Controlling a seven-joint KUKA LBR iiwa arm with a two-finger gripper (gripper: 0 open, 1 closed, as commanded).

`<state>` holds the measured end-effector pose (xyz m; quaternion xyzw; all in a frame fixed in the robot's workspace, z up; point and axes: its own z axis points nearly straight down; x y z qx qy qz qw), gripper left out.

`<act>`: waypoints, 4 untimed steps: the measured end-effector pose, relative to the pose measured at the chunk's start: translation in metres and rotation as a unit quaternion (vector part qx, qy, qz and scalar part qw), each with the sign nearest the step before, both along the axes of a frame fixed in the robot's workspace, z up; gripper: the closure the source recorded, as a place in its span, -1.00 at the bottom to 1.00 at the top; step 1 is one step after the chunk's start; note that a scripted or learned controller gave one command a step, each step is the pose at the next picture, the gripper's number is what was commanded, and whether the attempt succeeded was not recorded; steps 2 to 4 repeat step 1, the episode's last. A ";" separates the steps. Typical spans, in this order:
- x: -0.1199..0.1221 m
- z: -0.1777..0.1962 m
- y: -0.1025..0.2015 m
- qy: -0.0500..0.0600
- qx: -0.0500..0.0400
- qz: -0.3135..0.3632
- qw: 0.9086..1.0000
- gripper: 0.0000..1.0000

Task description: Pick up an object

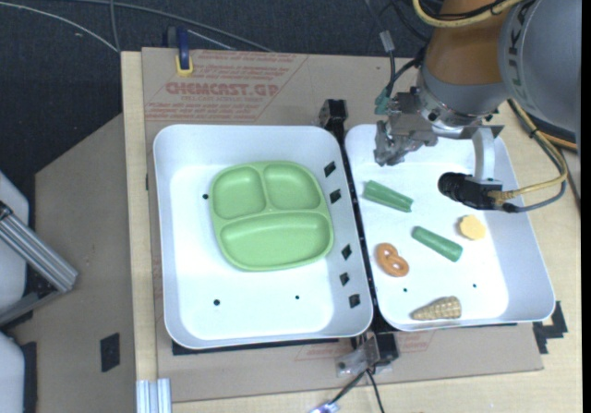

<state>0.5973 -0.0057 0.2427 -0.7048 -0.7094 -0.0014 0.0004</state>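
Grey two-finger gripper (395,148) hovering over right shallow white bin (517,286), nr green plastic cylinder (387,196); grip state: can't tell.

The grey, rounded metal arm (554,42) carries a broad, glossy orange band (476,18) above its wrist. Yellow and black cables loop over the band's top. Below the band sits a grey metal two-finger gripper (399,145), with a small green part at its upper edge.
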 end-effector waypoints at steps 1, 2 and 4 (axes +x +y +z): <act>-0.001 0.006 0.057 0.000 0.000 0.000 1.000 1.00; -0.001 0.006 0.057 0.000 0.000 0.000 1.000 1.00; -0.001 0.006 0.057 0.000 0.000 0.000 1.000 1.00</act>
